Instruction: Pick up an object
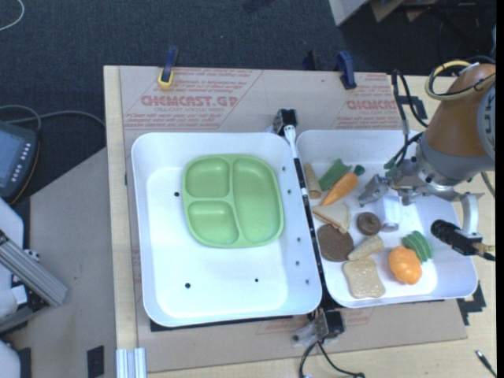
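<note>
Toy carrot (pixel 342 188) lies in right bin (pixel 457 278), far-left part, tilted, beside green toy vegetable (pixel 336 171). Near it: toast slice (pixel 365 278), brown round cookie (pixel 336 244), orange fruit (pixel 405 265), small brown disc (pixel 368 224) (all loose, none gripped). Tool (pixel 376 190) hovers just right of carrot; finger spread: cannot tell; nothing seen in grasp. Left bin (pixel 157 290) holds green divided plate (pixel 233 200). Both bins on tabletop (pixel 236 93).

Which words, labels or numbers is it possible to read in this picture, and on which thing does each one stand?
"CHEMCAST GP", red print on the brown protective sheet behind the left bin; the smaller lines around it are too blurred to read.
"CHEMCAS...", the same red print on the sheet behind the right bin, cut off by cables.
The dark screen at far left shows nothing readable.
</note>
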You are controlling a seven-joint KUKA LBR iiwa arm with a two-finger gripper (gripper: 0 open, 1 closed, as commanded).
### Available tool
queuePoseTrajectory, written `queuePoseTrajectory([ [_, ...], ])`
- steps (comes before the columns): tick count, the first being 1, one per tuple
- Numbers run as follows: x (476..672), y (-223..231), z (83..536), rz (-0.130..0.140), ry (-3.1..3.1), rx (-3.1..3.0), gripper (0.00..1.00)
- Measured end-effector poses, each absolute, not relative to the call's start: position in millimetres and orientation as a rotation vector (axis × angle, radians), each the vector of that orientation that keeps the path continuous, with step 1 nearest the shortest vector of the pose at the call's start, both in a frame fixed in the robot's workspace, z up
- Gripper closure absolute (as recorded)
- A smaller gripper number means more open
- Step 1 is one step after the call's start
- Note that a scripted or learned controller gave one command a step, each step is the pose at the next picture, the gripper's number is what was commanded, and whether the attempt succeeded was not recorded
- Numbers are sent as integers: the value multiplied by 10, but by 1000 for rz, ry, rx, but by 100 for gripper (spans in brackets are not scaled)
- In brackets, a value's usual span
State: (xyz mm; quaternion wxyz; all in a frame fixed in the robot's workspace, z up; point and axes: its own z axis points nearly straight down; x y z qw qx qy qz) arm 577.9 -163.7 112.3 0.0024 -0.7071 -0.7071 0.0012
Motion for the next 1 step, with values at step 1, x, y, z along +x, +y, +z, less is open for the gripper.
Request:
queuePoseTrajectory([
  [1, 5779, -1630, 836, 3, -2220, -2219, 0],
])
